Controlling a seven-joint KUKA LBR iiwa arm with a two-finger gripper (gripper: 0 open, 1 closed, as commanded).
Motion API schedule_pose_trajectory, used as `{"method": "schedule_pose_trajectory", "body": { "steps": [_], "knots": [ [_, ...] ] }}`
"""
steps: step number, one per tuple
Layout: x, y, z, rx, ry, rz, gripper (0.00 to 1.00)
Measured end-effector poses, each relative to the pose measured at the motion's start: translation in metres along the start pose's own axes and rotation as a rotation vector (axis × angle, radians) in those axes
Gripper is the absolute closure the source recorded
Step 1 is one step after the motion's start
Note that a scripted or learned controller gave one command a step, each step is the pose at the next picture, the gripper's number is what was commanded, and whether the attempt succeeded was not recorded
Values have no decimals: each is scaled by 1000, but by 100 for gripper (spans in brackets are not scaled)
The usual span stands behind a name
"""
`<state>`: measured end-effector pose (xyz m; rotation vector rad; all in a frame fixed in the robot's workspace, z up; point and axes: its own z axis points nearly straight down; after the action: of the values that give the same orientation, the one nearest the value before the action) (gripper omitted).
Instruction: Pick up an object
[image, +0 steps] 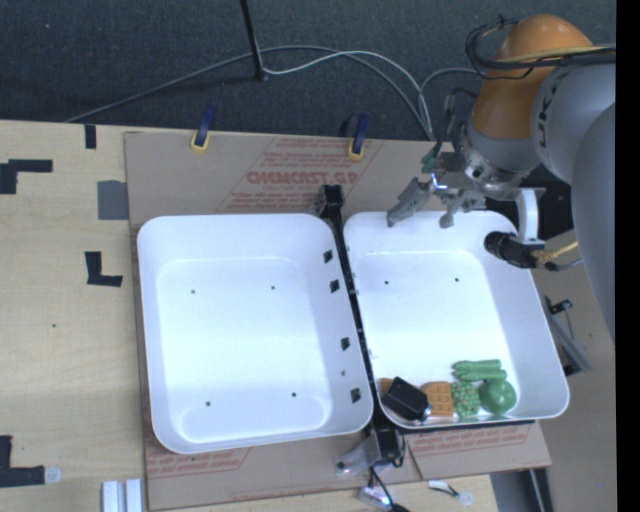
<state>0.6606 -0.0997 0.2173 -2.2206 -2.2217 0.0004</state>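
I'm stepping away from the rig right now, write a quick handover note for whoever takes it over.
Gripper: fingers open, holding nothing, above the far edge of the right bin.
Objects: all clustered at that bin's near edge: black object, orange piece, green items.
Left bin: not involved.
Done: no pick yet.
Left: bring the gripper to the cluster, close on one object, lift it.

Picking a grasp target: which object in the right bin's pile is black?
The black object, at the pile's left end near the bin divider. The others are orange-tan or green.
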Motion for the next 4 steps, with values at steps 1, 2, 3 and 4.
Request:
{"method": "schedule_pose_trajectory", "body": {
  "steps": [1, 2, 3, 4],
  "knots": [
    [13, -53, 86, 8, 1, 0, 0],
    [7, -20, 131, 3, 0, -1, 0],
    [-61, 11, 129, -1, -2, 4, 0],
    [-31, -71, 128, -1, 0, 0, 0]
  ]
}}
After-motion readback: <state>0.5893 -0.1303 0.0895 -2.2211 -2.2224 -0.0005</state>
